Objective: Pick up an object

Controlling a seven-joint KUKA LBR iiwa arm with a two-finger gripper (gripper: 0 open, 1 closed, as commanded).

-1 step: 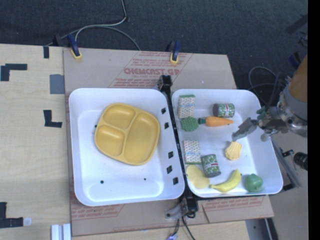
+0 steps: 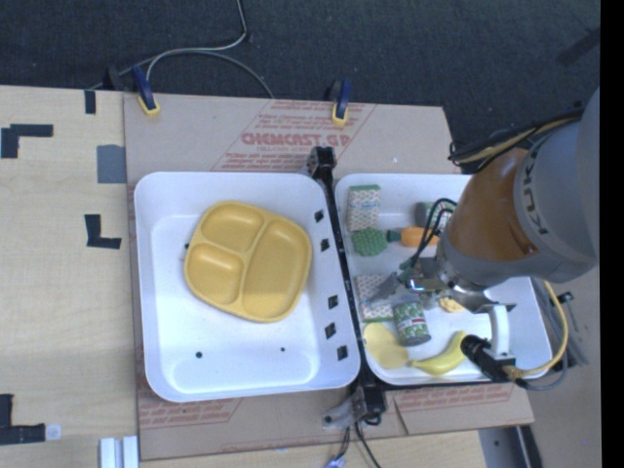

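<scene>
Objects for the pick are all sitting in the right bin (image 2: pixel 546 305), and you're looking at roughly seven of them. One small can with a green label (image 2: pixel 413 325) is standing just below the end effector (image 2: pixel 414 283). One banana (image 2: pixel 441 358) is lying along the near wall, touching one pale yellow flat piece (image 2: pixel 381 346) to its left. One green round item (image 2: pixel 370 242) is sitting near the divider, with one light patterned packet (image 2: pixel 365 204) just above it. One grey patterned flat item (image 2: pixel 373 294) is lying between the green one and the can. One orange item (image 2: pixel 413 236) is showing beside the arm (image 2: pixel 507 222), partly hidden, so you can't tell what it is. A small yellowish bit (image 2: pixel 450 305) is peeking out under the wrist; not identifiable.

End effector is hovering low over the middle of the right bin, just above the can and beside the grey flat item. The fingers are too dark and blurred for you to read, so I cannot tell whether it's released or clenched, and nothing is visibly sitting between them.

Left bin (image 2: pixel 156 291) is holding one yellow compartment plate (image 2: pixel 248 259), with three sections, lying flat and slightly turned, well apart from the arm.

Two bins are sitting side by side on cardboard (image 2: pixel 283 135) on the bench (image 2: pixel 49 261), with two clamps (image 2: pixel 339 105) gripping the cardboard's far edge.
</scene>
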